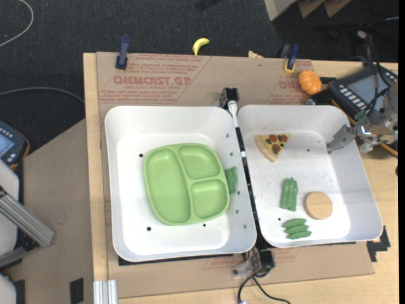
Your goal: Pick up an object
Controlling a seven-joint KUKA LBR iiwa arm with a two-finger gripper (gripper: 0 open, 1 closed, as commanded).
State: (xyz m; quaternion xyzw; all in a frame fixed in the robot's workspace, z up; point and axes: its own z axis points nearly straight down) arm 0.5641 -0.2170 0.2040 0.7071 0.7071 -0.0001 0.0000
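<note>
Pizza slice (273, 145) left of claw (337, 139)

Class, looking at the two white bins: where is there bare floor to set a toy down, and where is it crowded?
Right bin: bare between the pizza slice and the cookie, and along its right wall. Its near left corner is crowded: asparagus, pea pods, cookie. Left bin: the green plate takes the middle; bare strips lie along the far, left and near walls.

I work in a lab: my tabletop (63, 189) carries a cardboard sheet (190, 81) held by clamps (122, 51), two white bins (126, 132), toy food (273, 144), loose cables (19, 11) and dark carpet (126, 11).
</note>
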